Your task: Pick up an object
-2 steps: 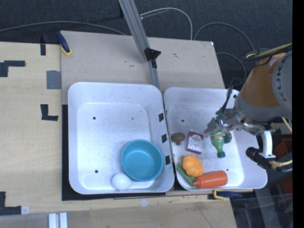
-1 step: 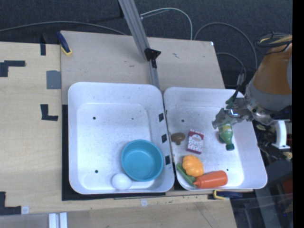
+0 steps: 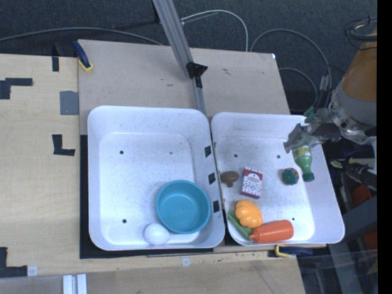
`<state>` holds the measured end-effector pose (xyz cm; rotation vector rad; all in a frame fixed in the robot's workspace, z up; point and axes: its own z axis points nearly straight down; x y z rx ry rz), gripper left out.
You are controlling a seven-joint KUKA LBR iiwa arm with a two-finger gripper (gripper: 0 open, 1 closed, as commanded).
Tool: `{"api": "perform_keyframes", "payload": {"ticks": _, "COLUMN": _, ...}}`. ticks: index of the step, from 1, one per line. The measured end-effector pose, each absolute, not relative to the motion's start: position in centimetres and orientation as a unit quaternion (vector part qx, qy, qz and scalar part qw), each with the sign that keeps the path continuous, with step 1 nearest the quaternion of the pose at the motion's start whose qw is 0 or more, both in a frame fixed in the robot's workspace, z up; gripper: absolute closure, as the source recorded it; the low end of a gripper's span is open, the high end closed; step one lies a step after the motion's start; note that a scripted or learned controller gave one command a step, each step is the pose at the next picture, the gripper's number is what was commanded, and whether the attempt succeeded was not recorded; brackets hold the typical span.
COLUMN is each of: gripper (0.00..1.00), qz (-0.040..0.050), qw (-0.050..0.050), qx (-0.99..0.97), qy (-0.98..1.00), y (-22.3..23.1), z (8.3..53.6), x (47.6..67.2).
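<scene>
Green bottle (image 3: 304, 162) is lying just under the gripper (image 3: 298, 138), whose state I cannot tell, so lifting is remaining.

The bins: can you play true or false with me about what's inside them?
1. The blue bowl sits in the left bin. True.
2. The white ball is in the right bin. False: it lies in the left bin, beside the bowl.
3. The carrot lies near the right bin's front edge. True.
4. The red box is inside the bowl. False: it lies in the right bin.
5. The claw is over the left bin. False: over the right bin.
</scene>
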<state>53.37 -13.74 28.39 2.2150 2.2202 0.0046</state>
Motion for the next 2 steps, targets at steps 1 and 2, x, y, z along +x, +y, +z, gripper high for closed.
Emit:
{"api": "perform_keyframes", "payload": {"ticks": 1, "gripper": 1.00, "qz": -0.0006, "qw": -0.001, "qx": 0.705, "qy": 0.709, "y": -8.9, "z": 26.4, "x": 55.0}}
{"api": "perform_keyframes", "payload": {"ticks": 2, "gripper": 1.00, "qz": 0.0000, "qw": -0.001, "qx": 0.705, "qy": 0.710, "y": -4.0, "z": 26.6, "x": 56.4}}
